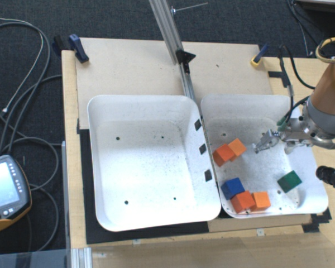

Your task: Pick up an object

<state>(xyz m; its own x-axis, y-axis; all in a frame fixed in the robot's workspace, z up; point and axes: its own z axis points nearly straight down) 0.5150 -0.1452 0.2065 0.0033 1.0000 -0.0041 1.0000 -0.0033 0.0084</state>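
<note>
While nothing is yet picked up, the nearest candidate, an orange block [229, 151], is lying in the right-hand bin [251, 104], just to the camera's left of the gripper [263, 142] and slightly toward the camera's near edge. It looks like two orange cubes pressed side by side, so its long axis is running at a slant, rising toward the gripper's end. The gripper is hanging beside it, close but apart, with bare white floor showing between them.

Its fingers [261, 145] are pointing toward the block rather than straddling it, and nothing is sitting between them. How wide they are spread is too small and blurred to tell.

Farther from the gripper, toward the near rim of the same bin, a blue cube [232, 187] is touching a darker orange cube [243, 201], which is touching a lighter orange cube [261, 200]. A green cube [290, 181] is sitting alone nearer the arm's side, below the wrist.

The arm [327, 102] is reaching in from the camera's right, grey with an orange-brown section above the wrist. The left-hand bin [138, 104] is lying well away on the block's far side.

Judging from this, the coming move is turning on a short shift toward the camera's left, then a descent across the block's narrow width.
</note>
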